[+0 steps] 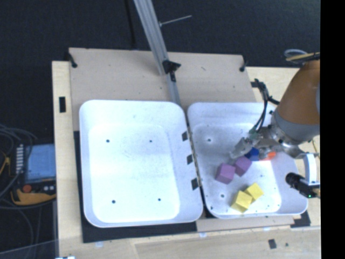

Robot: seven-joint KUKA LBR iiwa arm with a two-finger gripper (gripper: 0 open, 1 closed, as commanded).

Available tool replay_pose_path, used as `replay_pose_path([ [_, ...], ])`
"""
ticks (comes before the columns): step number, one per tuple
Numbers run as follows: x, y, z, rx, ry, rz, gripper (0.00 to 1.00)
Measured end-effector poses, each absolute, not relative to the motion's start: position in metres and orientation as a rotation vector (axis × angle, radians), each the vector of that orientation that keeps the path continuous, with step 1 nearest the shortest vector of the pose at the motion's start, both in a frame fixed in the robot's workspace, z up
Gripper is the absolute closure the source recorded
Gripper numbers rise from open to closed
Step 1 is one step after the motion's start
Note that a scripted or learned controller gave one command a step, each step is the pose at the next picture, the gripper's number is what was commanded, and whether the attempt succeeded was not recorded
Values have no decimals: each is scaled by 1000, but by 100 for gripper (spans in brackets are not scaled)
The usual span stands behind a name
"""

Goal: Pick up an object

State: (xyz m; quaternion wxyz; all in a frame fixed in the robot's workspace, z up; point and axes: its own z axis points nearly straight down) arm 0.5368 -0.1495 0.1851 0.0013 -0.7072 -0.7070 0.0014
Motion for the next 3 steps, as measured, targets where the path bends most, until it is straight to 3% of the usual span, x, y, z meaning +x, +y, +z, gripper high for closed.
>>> replay_pose_path([
  [1,546,-152,134,-2238,-2229,-13,0],
  [2,548,-155,100,-2233,-2224,0,0],
  [3,549,-156,111,-2242,-2216,-6,100],
])
